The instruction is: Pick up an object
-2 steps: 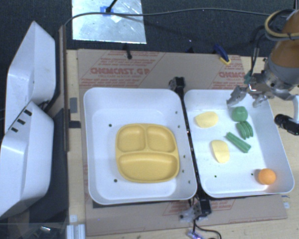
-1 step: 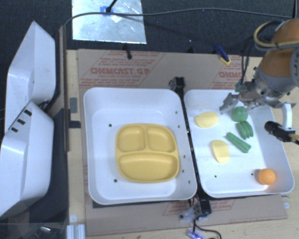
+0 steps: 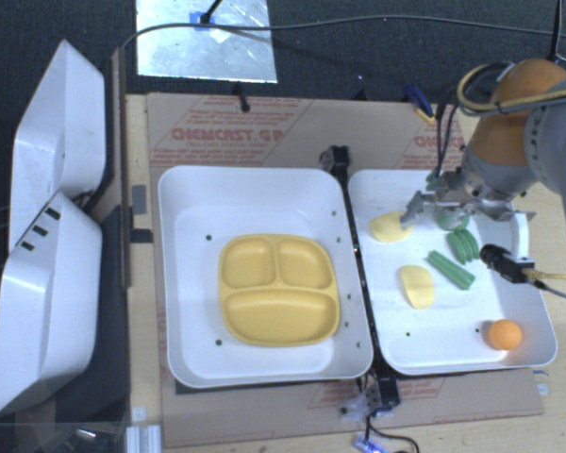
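My gripper (image 3: pixel 434 208) is low over the upper part of the right bin (image 3: pixel 403 343), reaching in from the right under the orange-banded wrist. A pale yellow piece (image 3: pixel 388 227) lies just left of it, close to its tip. A green item (image 3: pixel 464 244) lies directly below the gripper and partly under it. A longer green pod (image 3: pixel 450 270) sits a little lower. A second yellow piece (image 3: pixel 417 286) rests mid-bin, and an orange ball (image 3: pixel 504 334) is in the near right corner. I see nothing lifted in the gripper.
The left bin (image 3: pixel 191 253) holds a yellow divided plate (image 3: pixel 279 288). A black clamp (image 3: pixel 336 158) sits between the bins at the back. Cables trail off the arm over the right bin's right rim. White housings stand at the far left.
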